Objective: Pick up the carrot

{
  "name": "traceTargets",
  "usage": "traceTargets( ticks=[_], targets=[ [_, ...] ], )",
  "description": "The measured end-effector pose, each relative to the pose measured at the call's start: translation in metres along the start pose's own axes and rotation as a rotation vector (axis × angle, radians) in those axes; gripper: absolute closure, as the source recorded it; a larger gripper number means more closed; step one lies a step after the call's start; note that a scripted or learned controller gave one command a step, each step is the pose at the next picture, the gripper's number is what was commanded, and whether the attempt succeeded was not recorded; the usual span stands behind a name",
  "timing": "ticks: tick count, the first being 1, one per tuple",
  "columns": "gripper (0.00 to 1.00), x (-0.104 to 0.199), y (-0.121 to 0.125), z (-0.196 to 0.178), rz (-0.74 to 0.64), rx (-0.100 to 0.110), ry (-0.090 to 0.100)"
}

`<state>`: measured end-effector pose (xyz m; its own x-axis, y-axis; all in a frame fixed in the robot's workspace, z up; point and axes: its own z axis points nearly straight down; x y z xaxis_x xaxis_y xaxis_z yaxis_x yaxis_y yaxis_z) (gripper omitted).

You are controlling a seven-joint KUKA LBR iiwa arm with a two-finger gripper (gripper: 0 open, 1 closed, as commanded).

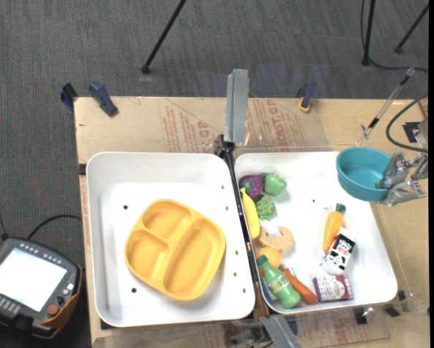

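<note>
Carrots number two (one beside the milk carton); the pincer's state I cannot tell.

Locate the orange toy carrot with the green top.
The orange toy carrot lies in the right-hand white bin, toward its right side, just above the black-and-white milk carton and below the teal bowl.

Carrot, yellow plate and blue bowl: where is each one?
carrot [333, 228], camera view, middle of its orange body
yellow plate [174, 248], camera view, central divider ridge
blue bowl [359, 170], camera view, inner wall
</note>
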<state>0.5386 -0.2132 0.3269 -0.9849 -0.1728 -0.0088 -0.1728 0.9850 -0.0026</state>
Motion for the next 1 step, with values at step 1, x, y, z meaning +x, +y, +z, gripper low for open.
traceTargets(
  ticks=[1],
  targets=[
    [1.0,0.019,0.0075,0.1326,-0.553,-0.014,0.011]
  ],
)
